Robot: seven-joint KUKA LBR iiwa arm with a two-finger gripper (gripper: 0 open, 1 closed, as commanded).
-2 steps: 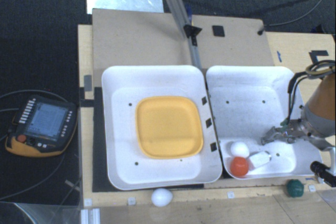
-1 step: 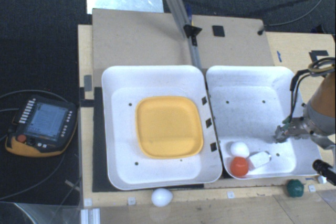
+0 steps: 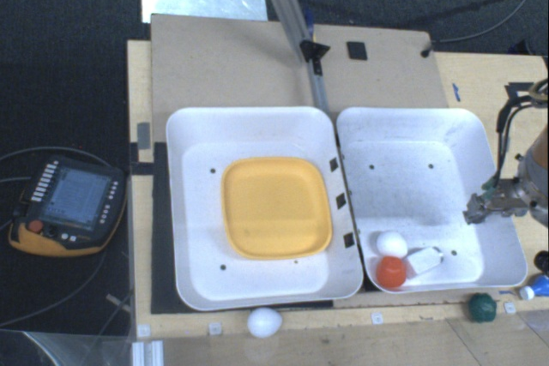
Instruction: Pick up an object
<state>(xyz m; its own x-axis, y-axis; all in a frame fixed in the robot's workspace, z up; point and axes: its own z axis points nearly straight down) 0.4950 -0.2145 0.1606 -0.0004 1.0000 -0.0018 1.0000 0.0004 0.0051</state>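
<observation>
In the right bin (image 3: 412,176), near its front left corner, lie a white ball (image 3: 391,243), a red ball (image 3: 392,272) just in front of it, and a small white object (image 3: 425,260) to their right. A square yellow plate (image 3: 277,207) lies flat in the left bin (image 3: 197,184). My gripper (image 3: 482,207) hangs over the right bin's right wall, to the right of the balls and apart from them. Nothing shows between its fingers.
A white egg-shaped object (image 3: 264,321) lies on the bench in front of the left bin. A green ball (image 3: 482,307) and a blue-tipped item (image 3: 535,289) sit beyond the right bin's front right corner. A teach pendant (image 3: 69,207) rests far left.
</observation>
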